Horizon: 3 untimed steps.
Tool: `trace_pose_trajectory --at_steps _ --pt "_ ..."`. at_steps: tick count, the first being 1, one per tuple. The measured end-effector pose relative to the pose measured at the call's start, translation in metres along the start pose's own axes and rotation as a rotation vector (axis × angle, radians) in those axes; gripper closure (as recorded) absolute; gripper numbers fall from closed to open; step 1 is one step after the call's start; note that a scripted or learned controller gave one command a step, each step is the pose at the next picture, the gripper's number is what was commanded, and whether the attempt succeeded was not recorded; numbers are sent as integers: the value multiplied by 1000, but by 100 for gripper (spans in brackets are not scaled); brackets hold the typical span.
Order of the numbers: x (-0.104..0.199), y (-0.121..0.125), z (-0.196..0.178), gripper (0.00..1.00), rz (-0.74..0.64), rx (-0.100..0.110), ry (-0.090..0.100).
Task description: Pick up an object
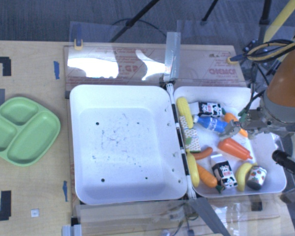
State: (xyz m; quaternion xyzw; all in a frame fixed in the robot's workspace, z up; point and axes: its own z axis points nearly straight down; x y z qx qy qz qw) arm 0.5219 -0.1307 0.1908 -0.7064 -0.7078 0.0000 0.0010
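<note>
- The arm is reaching in over the right bin (280, 178), and the jaws (234, 128) are hanging low among the toys near the bin's middle — this looks to me like the approach step, with the grasp not yet made.
- The blue bottle (211, 124) is lying on its side just beside the jaws, on the side toward the left bin (123, 146); the big orange carrot (234, 148) is sitting just below the jaws, toward the counter's front edge.
- Nothing is showing between the jaws, and I can't tell whether they are apart or together; they are too small and too cluttered to read.
- If the bottle is the target, the next move is calling for a small sideways shift toward it, then a descent astride it and a squeeze.
- The corn cob (184, 112) is lying along the bin's wall nearest the left bin, well apart from the jaws.
</note>
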Motion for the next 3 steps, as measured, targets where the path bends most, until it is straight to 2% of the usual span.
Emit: trace_pose_trajectory --at_steps 1,2,3 --pt "-37 108 98 0 -50 -2 -2" --pt "-37 108 88 100 -51 -5 -3" --pt "-13 132 -6 100 -51 -5 -3"
